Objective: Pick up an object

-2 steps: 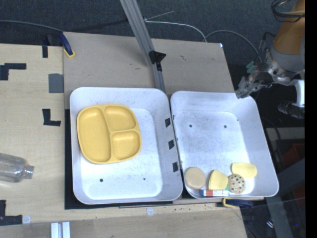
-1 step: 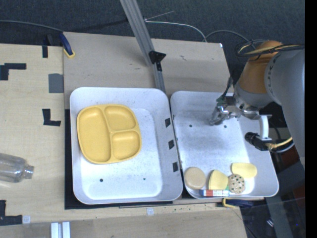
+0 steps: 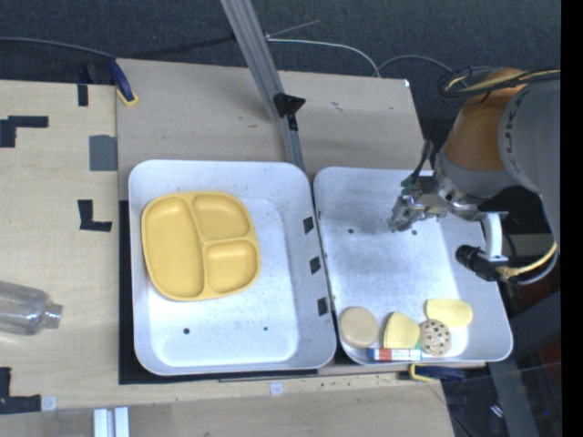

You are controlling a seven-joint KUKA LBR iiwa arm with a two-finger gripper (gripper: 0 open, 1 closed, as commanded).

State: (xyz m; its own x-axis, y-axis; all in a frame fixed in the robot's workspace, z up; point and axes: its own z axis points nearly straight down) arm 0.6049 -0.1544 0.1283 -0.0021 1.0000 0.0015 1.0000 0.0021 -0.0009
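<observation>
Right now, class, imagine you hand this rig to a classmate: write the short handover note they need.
Pincer: over the upper part of the right bin, nothing visibly between its fingers; open or shut can't be judged.
Objects: small food-like pieces clustered at the right bin's near edge. Yellow divided plate lies in the left bin.
Done: nothing picked yet.
Left: move to a piece, grasp it, lift it.

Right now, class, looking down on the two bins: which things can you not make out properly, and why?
- Hand, camera view: small and dark over the right bin; its grip is unreadable.
- Clear bottle, camera view: cut off by the left edge.
- Food pieces, camera view: too small and soft to identify; a thin striped item at the bin's near rim is blurred.
- Arm, camera view: cut off by the right edge.
</observation>
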